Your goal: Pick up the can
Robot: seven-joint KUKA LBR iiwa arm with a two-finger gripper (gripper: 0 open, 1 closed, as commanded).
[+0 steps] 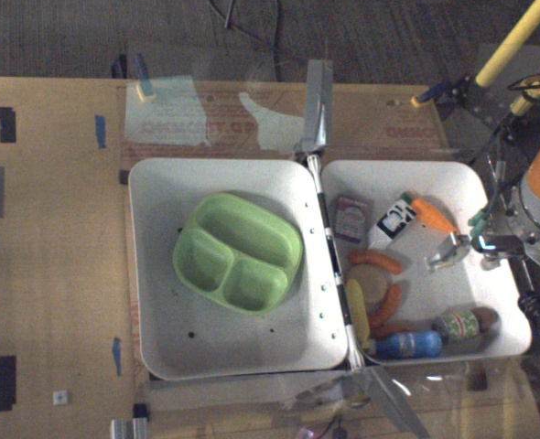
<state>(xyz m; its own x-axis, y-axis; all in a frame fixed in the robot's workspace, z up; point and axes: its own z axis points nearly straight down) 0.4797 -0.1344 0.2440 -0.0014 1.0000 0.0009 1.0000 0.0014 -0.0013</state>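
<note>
The can (459, 325) was seen lying on its side in the right bin (499, 286), close to that bin's near wall and towards its right-hand corner. It appeared as a short cylinder with a greenish, mottled label and a darker brownish end. Its long axis ran roughly across the view, left to right, rising slightly on the right, and the brownish end was turned to the right. The print on the label was too small and blurred to be read. Whether the left end touched the neighbouring blue bottle (407, 344) could not be settled. That bottle also lay on its side, just beside the can and nearly in line with it.

Farther left, a yellow banana-like piece (356, 309), two orange-red sausages (375, 262) and a round tan disc (373, 286) were clustered together. A carrot (432, 215), a small black-and-white box (395, 219) and a purple packet (350, 218) were placed near the bin's far wall.

The gripper (446, 252) was seen over the middle right of the same bin, apart from the can. Its tip showed as a pale metallic blur, so its grasp state could not be made out. The arm (513, 240) was cut off at the right.

A green divided plate (238, 252) lay in the left bin (156, 273).
</note>
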